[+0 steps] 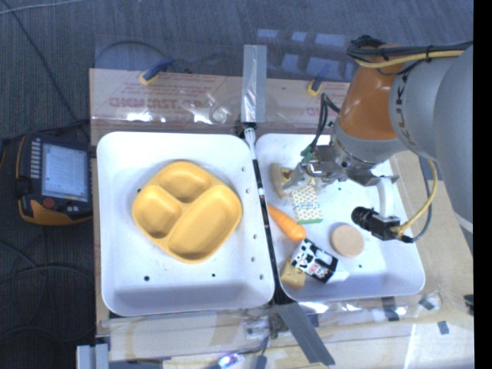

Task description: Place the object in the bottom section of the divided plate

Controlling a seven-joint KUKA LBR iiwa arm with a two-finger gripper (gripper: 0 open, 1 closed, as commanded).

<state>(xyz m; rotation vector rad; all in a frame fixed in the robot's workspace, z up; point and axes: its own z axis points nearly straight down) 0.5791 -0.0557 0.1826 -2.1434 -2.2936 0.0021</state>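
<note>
Nearest you, in the right white bin (400, 271), lie a black-and-white cow-patterned toy (315, 261), a round tan disc (347, 241) and an orange carrot (286, 223) — all loose. Left, your yellow three-section divided plate (187, 208) sits in the other bin (123, 283). Farther back, the gripper (309, 169) hovers over a patterned card (304, 203) — whether it pinches anything, you cannot tell.

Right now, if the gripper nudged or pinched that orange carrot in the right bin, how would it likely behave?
The carrot looks tapered and rounded, so it would probably roll or pivot when nudged. Its smooth, toy-like surface may slip from a pinch. It likely stays stiff.
</note>
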